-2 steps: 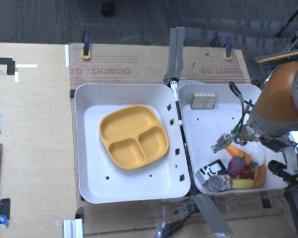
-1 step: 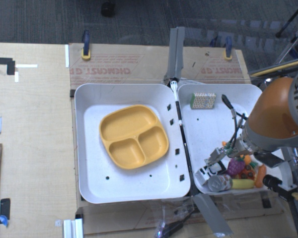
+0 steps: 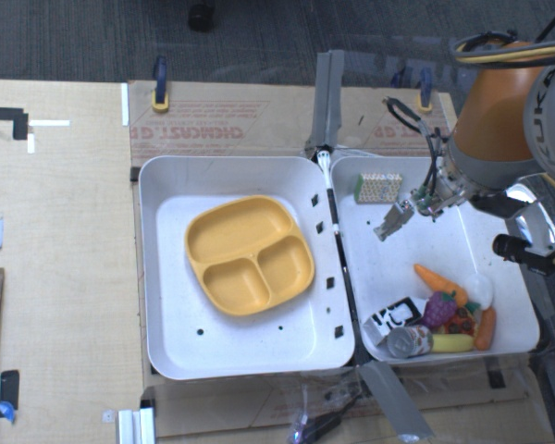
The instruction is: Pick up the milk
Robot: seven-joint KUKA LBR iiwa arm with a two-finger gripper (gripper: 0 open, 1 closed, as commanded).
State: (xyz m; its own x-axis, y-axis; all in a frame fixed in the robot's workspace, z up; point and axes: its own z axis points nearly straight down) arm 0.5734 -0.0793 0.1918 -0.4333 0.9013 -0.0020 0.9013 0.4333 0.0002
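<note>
One milk carton (image 3: 393, 316), black-and-white, lies in the right bin's (image 3: 462, 239) near-left corner, touching a grey can (image 3: 409, 342). Gripper (image 3: 395, 220) hovers well apart above the bin's middle, nothing between its fingers; jaw width unclear. Left bin holds a yellow divided plate (image 3: 250, 253).

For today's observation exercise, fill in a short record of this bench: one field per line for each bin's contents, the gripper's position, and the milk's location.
left bin: holds a yellow divided plate
right bin: toy foods heaped in the near corner, a carrot and grapes among them
milk: black-and-white carton lying by that heap, near the divider
gripper: over the right bin's far half, apart from the milk, holding nothing visible
</note>
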